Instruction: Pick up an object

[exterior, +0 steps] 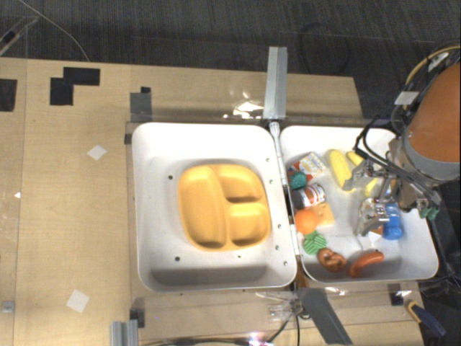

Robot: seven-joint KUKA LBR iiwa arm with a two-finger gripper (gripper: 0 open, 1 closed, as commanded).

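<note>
Claw (374,218) low in right bin (425,269), finger state unclear, can (311,193) label unreadable.

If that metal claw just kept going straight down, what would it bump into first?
Probably the blue object in the right bin: the gripper hangs right beside or over it. Depth is unclear from above, so it might meet the bin floor instead.

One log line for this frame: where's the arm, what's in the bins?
hand over right bin, by blue item | left bin: yellow tray | grasp: unclear
</note>
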